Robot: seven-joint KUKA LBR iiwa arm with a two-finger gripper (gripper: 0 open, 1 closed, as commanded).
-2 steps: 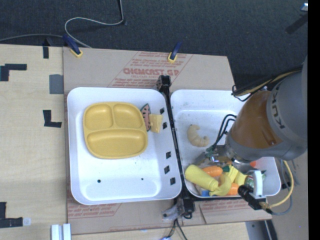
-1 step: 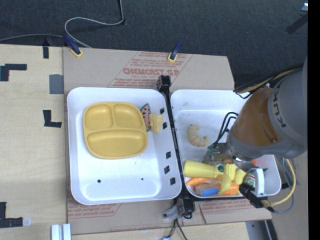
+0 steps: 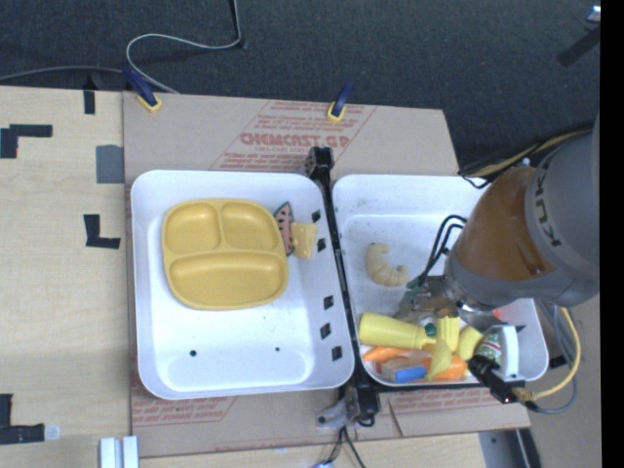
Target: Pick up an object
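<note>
Gripper (image 3: 436, 298) low in the right bin (image 3: 390, 195) — finger state cannot be told. Yellow bottle (image 3: 394, 332) lies just lower left of it, long axis left-right — croissant (image 3: 386, 265) upper left.

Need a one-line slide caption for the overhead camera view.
KUKA arm reaches over right bin of toys; yellow divided plate lies in left bin.

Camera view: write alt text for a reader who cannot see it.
A grey robot arm with an orange band reaches from the right over the right white bin, above a pile of small toys at its near edge and a pale croissant. The left white bin holds a yellow divided plate.
</note>
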